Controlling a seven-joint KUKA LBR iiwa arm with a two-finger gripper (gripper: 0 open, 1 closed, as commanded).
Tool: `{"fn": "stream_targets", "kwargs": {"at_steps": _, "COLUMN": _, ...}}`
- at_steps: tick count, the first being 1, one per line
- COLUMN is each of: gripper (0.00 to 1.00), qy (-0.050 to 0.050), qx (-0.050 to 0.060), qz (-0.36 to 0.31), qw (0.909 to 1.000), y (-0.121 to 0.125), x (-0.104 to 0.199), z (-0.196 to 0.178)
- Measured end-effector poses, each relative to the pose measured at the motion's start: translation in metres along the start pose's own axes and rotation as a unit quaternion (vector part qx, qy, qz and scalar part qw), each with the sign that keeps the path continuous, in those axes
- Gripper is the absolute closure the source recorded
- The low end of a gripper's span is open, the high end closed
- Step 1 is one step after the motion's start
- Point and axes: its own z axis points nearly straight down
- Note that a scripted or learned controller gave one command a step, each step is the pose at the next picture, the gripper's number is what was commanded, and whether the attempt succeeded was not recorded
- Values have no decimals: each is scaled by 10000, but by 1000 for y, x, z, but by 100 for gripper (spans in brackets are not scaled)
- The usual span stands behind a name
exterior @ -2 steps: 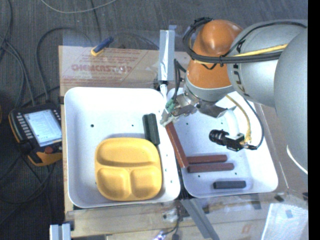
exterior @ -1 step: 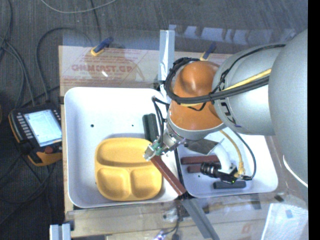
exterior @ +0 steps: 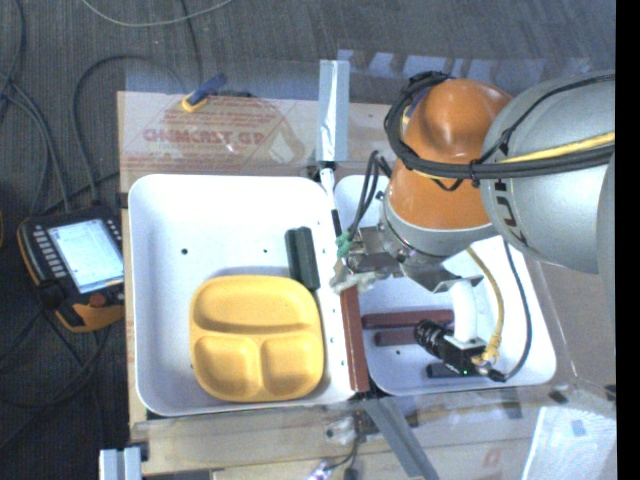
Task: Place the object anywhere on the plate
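Grey carpet surrounds the counter (exterior: 200,138), where two white bins sit side by side. At the frame's centre, a dark green block (exterior: 301,256) lies in the left bin (exterior: 160,268), just above a yellow divided plate (exterior: 259,336) (likely its destination). The tool (exterior: 352,268) hovers just right of the block at the bins' shared wall; whether it grips anything cannot be told.
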Motion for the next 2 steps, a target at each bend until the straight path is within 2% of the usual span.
{"fn": "stream_targets", "kwargs": {"at_steps": 1, "gripper": 100, "qy": 14, "qx": 9, "qz": -1167, "qw": 9932, "y": 25, "x": 22, "z": 55}}
{"fn": "stream_targets", "kwargs": {"at_steps": 2, "gripper": 100, "qy": 11, "qx": -141, "qz": -1515, "qw": 9884, "y": 10, "x": 36, "z": 69}}
